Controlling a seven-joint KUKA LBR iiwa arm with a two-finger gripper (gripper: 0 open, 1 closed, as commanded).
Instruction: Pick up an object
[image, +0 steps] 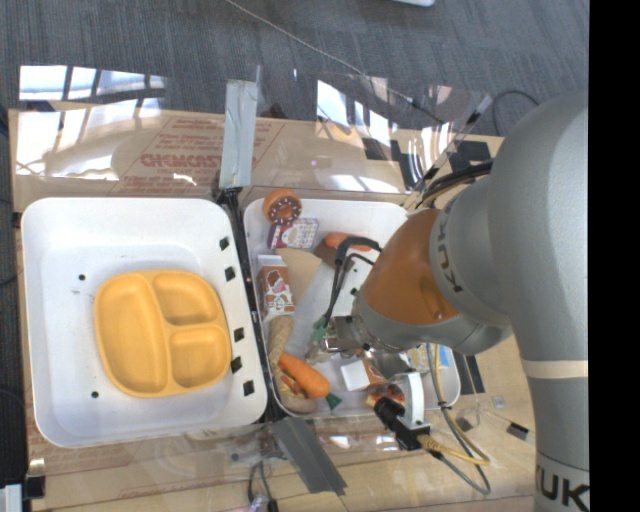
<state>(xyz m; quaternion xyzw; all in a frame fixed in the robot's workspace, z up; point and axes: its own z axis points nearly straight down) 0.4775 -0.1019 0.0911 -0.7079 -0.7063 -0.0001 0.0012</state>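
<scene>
The gripper (335, 345) sits low over the right bin (258, 212), under the orange band (405, 285) of the grey arm (530, 220), which comes in from 3 o'clock and covers most of that bin's right half. Whether the gripper is wide, narrow or closed on anything cannot be told, since the wrist hides that part. Just at 7 o'clock from the gripper lies a toy carrot (303, 377), orange with a green end, resting on a pale tan rounded item (283, 335) near the bin's lower left corner. At 10 o'clock from the gripper stands a small brown and white carton (276, 288) against the bin's left wall. Farther toward 11 o'clock lie a printed white packet (299, 235) and, beyond it, a brown frosted doughnut (283, 208) in the bin's top left corner. At 12 o'clock an orange-tipped object (335, 243) pokes out from under the arm; what it is stays unclear. At 4 o'clock, near the bin's lower edge, there are small red and white pieces (385, 390), too hidden to name. Well away at 9 o'clock, the left bin (60, 230) holds one yellow divided plate (160, 333) with three compartments, lying flat in its middle. Count: two white bins, one plate, one carrot, one carton, one packet, one doughnut.
</scene>
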